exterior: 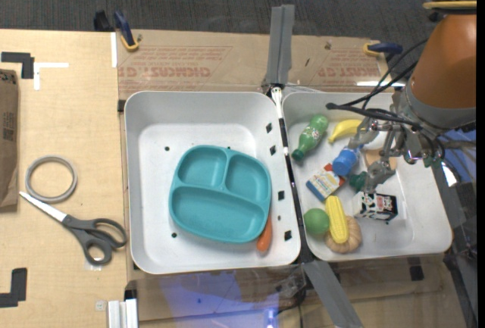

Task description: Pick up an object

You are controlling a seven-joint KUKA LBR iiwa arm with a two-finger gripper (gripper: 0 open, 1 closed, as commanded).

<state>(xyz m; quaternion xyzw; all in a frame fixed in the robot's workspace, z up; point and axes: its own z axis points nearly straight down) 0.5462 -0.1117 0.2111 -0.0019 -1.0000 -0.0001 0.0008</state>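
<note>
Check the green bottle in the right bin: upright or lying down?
Lying down. The green bottle rests on its side on the right bin floor, cap end toward the divider, next to the banana.

Arm (pixel 449 65) reaches in from the right, gripper (pixel 377 167) pointing down

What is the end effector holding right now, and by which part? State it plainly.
It cannot be told. The end effector sits low in the right bin, beside the blue toy and above the black-and-white carton, with nothing clearly in its grip.
</note>
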